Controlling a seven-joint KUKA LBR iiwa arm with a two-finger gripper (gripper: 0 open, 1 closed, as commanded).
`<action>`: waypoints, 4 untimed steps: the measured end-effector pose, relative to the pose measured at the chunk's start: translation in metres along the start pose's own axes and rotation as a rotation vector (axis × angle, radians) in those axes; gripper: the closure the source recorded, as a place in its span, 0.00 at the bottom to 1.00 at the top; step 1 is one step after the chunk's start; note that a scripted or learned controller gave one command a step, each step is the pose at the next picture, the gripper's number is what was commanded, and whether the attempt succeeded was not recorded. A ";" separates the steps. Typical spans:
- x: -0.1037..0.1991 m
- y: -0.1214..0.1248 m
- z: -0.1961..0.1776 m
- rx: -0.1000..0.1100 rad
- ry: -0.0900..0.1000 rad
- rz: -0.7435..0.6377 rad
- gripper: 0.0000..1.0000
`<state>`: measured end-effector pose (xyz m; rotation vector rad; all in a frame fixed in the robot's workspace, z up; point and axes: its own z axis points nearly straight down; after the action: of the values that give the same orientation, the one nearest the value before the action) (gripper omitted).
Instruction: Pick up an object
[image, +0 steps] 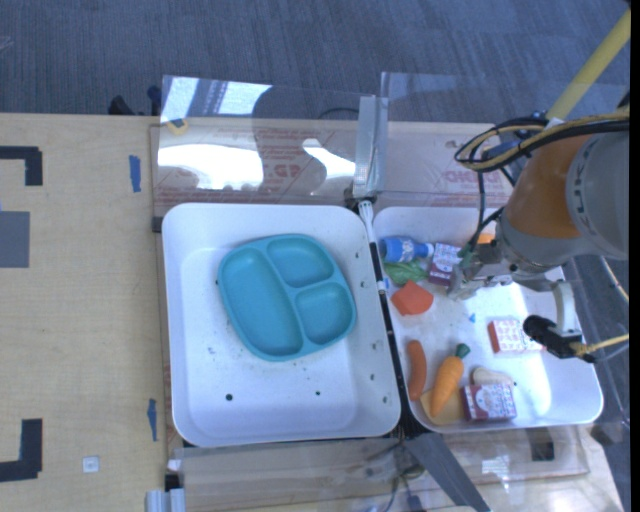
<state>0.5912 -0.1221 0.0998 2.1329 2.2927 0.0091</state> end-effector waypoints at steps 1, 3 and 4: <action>0.000 0.000 0.001 0.001 0.000 0.000 0.00; 0.034 -0.107 0.010 0.002 0.000 0.018 0.00; 0.034 -0.105 -0.001 -0.004 -0.001 0.021 1.00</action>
<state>0.4838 -0.0960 0.0993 2.1541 2.2682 0.0129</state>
